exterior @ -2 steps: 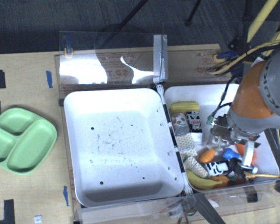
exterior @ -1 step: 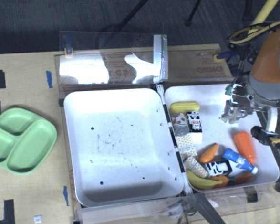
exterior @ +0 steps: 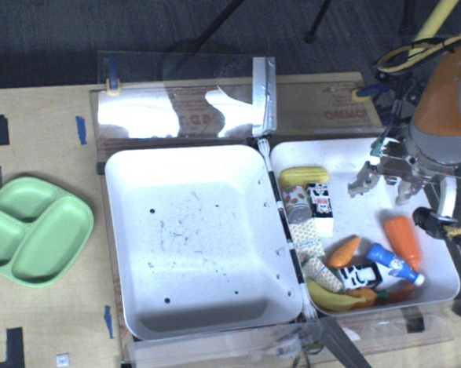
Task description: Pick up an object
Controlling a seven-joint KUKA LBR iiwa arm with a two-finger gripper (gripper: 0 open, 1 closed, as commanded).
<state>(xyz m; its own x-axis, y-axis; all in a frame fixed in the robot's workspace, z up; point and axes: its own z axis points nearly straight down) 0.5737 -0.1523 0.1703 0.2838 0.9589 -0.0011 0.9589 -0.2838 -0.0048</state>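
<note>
The left bin (exterior: 195,237) lay beside the right bin (exterior: 342,154), which held objects crowded at its near left side: a banana (exterior: 333,298), an orange carrot (exterior: 404,240), a blue bottle (exterior: 392,262) and a yellow-capped can (exterior: 302,176). The grey arm (exterior: 438,117) hung over the right bin's far right part, its gripper (exterior: 384,180) above bare white floor near the carrot. The gripper's fingers looked spread, with nothing between them; a green divided plate (exterior: 35,230) sat well left of the bins.
</note>
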